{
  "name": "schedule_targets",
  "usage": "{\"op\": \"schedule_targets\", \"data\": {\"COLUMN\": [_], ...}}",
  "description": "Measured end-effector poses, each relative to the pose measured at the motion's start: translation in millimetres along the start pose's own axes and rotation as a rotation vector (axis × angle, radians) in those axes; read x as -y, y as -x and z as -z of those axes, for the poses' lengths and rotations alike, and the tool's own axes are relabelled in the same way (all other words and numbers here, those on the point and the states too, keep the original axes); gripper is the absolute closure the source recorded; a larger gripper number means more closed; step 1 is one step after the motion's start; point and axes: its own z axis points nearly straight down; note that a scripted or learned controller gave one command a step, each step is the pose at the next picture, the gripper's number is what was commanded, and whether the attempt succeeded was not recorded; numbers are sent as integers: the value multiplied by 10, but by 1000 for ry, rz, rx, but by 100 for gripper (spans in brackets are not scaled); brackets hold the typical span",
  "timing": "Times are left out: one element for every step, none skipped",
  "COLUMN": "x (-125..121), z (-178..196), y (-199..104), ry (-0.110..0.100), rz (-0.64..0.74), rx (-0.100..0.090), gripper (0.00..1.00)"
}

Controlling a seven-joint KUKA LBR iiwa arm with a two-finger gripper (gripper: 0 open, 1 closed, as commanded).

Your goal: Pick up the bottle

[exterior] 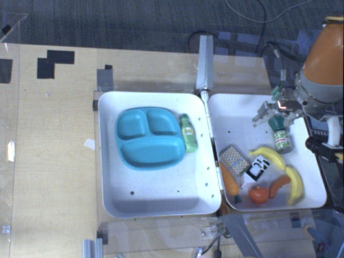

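End effector [277, 112] low over the right bin [236, 104], its fingers closed around the dark cap of a small bottle [280, 137], bottle upright just above the bananas [279, 168], green bottle [187, 133] beside blue tray [149, 137] in the left bin [110, 160]

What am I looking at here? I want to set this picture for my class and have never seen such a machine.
One camera looks down at a slant on a bench with two shallow white bins. The grey robot arm with an orange band reaches in from the right; its two-finger gripper hangs over the right white bin, just above a small green-capped bottle. Whether it holds that bottle cannot be told. Also in that bin: two yellow bananas, an orange carrot, a red tomato. The left white bin holds a blue divided plastic tray and, beside it, a pale green bottle.
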Motion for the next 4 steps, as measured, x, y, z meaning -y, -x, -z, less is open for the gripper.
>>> {"op": "schedule_targets", "data": {"x": [-319,-607,-839,-861], "z": [-629,-306,-1594,-1456], "y": [491,507,938,952], "ry": [-1,3,0,8], "rz": [-1,-2,-189,-184], "rx": [1,1,-4,2], "gripper": [0,0,0,100]}}
